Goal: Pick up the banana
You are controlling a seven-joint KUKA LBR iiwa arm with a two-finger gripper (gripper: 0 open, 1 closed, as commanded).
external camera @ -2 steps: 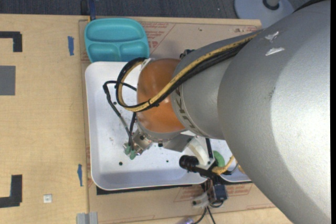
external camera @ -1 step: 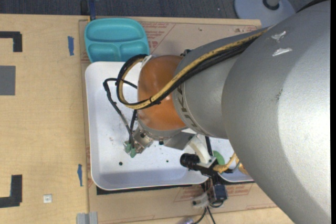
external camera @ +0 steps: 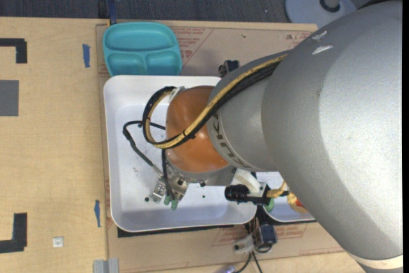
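Currently: arm low over left bin, grip state unclear

Right now the grey arm (external camera: 332, 137) reaches in from the right and covers most of the right bin (external camera: 300, 215) and a good part of the left bin (external camera: 118, 137). Its orange band (external camera: 192, 134) sits over the middle of the left bin, with black and yellow cables (external camera: 153, 115) looping off its left side. The gripper (external camera: 167, 194) points down at the near part of the left bin, close to the white floor or touching it, can't tell which. Whether it is released or clenched I cannot tell; the angle hides that. Nothing visible in its grasp.

Where the banana lies I cannot tell, since the arm hides much of both bins. A small yellow-and-orange bit (external camera: 292, 200) peeks out under the arm at the right bin's near-left corner; too small to say what it is. A few dark specks lie on the left bin's floor near the gripper.

A teal divided tray (external camera: 142, 48) rests just beyond the far edge of the left bin. Both bins sit on a brown bench (external camera: 51, 137) marked with blue tape (external camera: 86, 55) and black patches. A round grey stand base (external camera: 312, 3) is on the dark floor behind the bench.
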